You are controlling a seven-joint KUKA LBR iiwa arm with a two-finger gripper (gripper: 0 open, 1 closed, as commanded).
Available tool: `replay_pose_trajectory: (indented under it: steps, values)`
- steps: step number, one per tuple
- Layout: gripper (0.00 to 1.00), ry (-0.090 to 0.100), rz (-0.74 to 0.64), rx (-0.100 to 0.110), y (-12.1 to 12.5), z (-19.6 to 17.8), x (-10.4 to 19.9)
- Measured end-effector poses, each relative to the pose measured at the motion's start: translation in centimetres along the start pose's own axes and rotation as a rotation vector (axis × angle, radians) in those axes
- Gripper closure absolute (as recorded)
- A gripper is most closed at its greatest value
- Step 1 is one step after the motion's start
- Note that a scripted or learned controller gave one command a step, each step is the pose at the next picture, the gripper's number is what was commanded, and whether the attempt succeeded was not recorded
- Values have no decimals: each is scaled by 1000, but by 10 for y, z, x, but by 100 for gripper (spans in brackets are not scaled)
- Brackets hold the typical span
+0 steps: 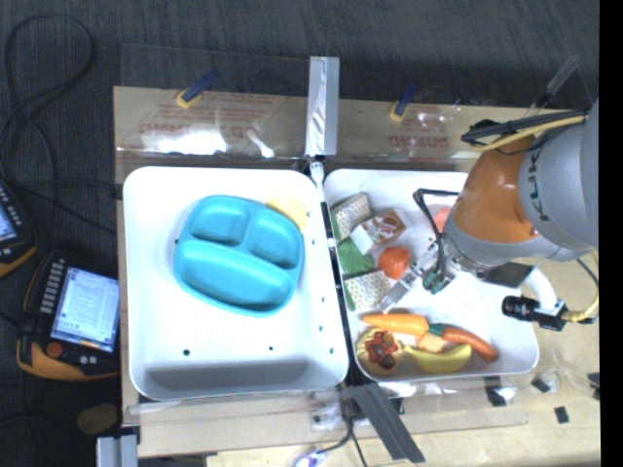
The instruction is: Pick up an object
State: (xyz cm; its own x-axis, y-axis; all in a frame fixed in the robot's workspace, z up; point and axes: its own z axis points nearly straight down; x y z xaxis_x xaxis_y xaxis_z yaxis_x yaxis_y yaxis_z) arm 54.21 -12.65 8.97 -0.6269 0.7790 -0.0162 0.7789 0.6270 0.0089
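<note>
The claw [424, 278], its spread impossible to tell, hung beside a tomato [394, 261] that looked liable to roll away among crowded toys.

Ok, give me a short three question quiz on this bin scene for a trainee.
1. True or false: the blue divided tray lies in the left bin.
2. Which lies nearest the tool: A) the banana B) the tomato C) the yellow item behind the tray?
3. Fill in: the carrot lies in the ___ bin.

Key: 1 true; 2 B; 3 right.
</note>
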Motion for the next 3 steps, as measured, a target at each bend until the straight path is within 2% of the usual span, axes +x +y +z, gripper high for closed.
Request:
replay_pose_trajectory:
  steps: [1,2,3]
  values:
    - [0,10,316,9,30,3,-50]
    - [100,6,315,12,30,-4,-51]
    - [100,16,267,18,90,-90,23]
